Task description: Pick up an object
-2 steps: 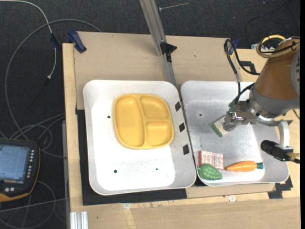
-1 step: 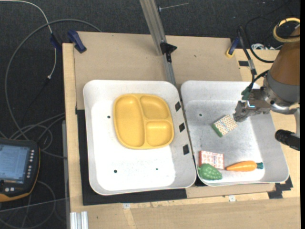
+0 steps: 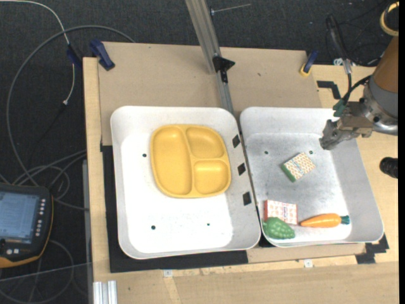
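The grey metal two-finger gripper [image 3: 330, 138], jaw state unclear, is hanging over the right white bin [image 3: 361, 189] beside the small patterned block [image 3: 299, 166], risking a miss or nudging it aside.

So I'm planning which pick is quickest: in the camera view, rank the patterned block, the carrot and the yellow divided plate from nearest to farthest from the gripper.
From the gripper, at the right bin's upper right:
1. Patterned block, middle of the right bin.
2. Carrot, near that bin's front edge.
3. Yellow divided plate, in the left bin.
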Controlling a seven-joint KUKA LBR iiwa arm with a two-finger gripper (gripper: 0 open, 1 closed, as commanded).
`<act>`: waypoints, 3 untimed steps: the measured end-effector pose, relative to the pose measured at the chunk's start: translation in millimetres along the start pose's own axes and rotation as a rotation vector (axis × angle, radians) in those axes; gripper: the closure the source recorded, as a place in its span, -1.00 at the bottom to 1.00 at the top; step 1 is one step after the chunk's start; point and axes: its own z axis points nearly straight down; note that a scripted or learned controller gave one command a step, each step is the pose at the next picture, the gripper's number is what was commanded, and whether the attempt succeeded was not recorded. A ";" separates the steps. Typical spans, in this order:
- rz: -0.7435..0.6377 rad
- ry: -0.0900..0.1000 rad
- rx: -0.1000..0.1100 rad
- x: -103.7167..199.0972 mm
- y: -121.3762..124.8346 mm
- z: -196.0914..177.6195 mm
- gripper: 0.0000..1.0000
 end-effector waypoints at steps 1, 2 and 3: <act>-0.004 0.005 0.009 58.8 -14.3 13.3 1.00; -0.005 0.005 0.010 108.8 -32.0 10.0 1.00; -0.006 0.005 0.009 163.9 -36.9 9.6 1.00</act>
